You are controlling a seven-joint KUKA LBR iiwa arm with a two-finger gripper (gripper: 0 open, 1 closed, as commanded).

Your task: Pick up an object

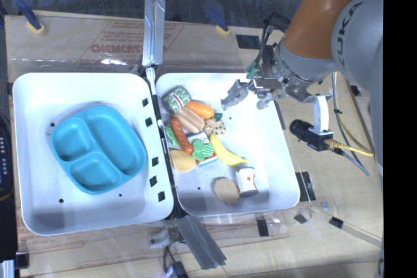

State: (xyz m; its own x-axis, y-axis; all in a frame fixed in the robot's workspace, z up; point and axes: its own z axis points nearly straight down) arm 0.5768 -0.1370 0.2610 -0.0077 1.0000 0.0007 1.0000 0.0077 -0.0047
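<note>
Gripper [242, 93] position: I see it above the far part of the right bin [273, 140], just right of the toy food pile, with its grey fingers pointing left toward the pile. I see nothing between the fingers; whether they are spread or pressed together I cannot tell at this angle. Behind it, the grey arm with its orange band [319, 10] enters from the right.

Right bin contents, as I read them: a cluster lies against the left wall. A green-and-white round item [176, 101] is farthest, with a carrot [201, 109] and a hot dog [187, 120] just beside it. A cookie [217, 128] lies right of the hot dog, closest to the gripper. A green leafy piece [203, 149] and a banana [225, 152] lie nearer, touching each other. A pale yellow piece [183, 161] sits by the left wall. A tan round piece [227, 190] and a small white can [246, 180] lie side by side at the near end, apart from the cluster.

Left bin [39, 205]: I see a blue divided plate [98, 148] lying flat in the middle
</note>
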